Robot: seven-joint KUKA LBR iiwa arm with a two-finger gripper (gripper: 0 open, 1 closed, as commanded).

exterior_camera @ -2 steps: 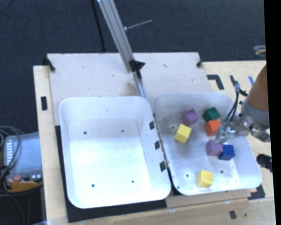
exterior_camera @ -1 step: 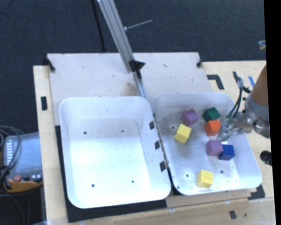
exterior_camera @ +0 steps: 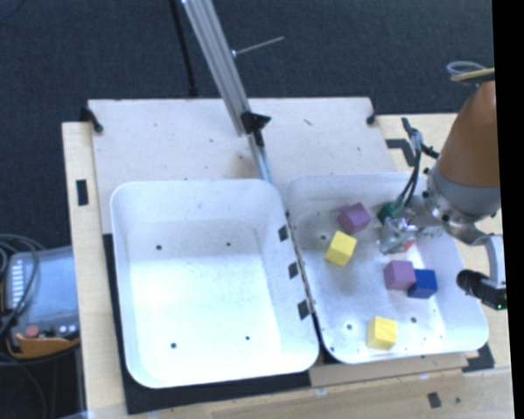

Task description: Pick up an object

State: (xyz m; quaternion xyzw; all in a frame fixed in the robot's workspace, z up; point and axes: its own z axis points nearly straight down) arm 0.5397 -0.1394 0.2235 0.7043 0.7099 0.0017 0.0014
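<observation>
Whether the jaws of the gripper [exterior_camera: 395,238] are open cannot be told; it hangs in the right bin [exterior_camera: 318,201], just above a purple cube [exterior_camera: 398,274] beside a blue cube [exterior_camera: 423,282].

You have two white bins: the left bin [exterior_camera: 204,277] is speckled with small dark dots, and so is the right bin [exterior_camera: 338,332]. In the right one sit two yellow cubes, one centre [exterior_camera: 340,248] and one lower [exterior_camera: 382,332], two purple cubes, upper [exterior_camera: 354,217] and middle [exterior_camera: 398,274], and a blue cube [exterior_camera: 423,282]. The arm [exterior_camera: 473,149] at right shows orange over grey. The bench [exterior_camera: 241,135] is pale beige.
</observation>
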